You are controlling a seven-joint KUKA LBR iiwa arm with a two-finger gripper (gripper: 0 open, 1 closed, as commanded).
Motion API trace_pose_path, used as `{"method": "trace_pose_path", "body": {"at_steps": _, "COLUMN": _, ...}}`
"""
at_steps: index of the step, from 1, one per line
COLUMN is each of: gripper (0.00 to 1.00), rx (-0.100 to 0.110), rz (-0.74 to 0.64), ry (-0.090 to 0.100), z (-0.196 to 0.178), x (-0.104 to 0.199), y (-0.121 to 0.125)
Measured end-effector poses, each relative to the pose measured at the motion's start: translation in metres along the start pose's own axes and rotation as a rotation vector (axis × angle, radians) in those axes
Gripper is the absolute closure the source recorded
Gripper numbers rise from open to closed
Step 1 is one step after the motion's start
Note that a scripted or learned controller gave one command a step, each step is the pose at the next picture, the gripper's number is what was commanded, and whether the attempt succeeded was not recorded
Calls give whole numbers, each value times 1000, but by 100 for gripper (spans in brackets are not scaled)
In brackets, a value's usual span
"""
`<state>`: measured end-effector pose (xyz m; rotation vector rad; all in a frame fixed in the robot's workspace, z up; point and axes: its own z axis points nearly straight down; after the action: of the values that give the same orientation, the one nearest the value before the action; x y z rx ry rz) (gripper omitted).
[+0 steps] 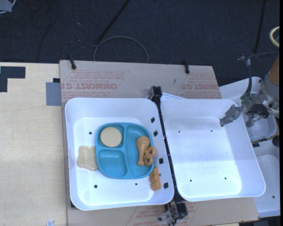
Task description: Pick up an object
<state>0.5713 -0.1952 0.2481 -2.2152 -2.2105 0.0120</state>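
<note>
Nothing picked up yet: the gripper [232,114] hangs over the right bin's [212,185] far right rim w/ nothing in it, and I can't tell how wide it's open from here. All the stuff is well apart from it in the left bin [80,192]: a blue tray [114,166] w/ a round cookie [110,136] and a pretzel [145,150], a pale slice [87,158] touching its left edge, and a small brown bit [154,179] near the divider [161,140]. So approach, grasp & lift all remain; there's plenty of bare floor below the arm, but the pieces sit close to tray lips and the divider, prob. tight.
</note>
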Motion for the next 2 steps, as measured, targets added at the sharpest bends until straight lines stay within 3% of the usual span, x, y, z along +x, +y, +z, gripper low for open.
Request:
{"method": "trace_pose_path", "body": {"at_steps": 1, "gripper": 0, "rx": -11, "rz": -2, "ry": -2, "z": -7, "x": 0, "y": 2}}
{"method": "trace_pose_path", "body": {"at_steps": 2, "gripper": 0, "rx": -7, "rz": -2, "ry": -1, "z": 57, "x": -1, "y": 6}}
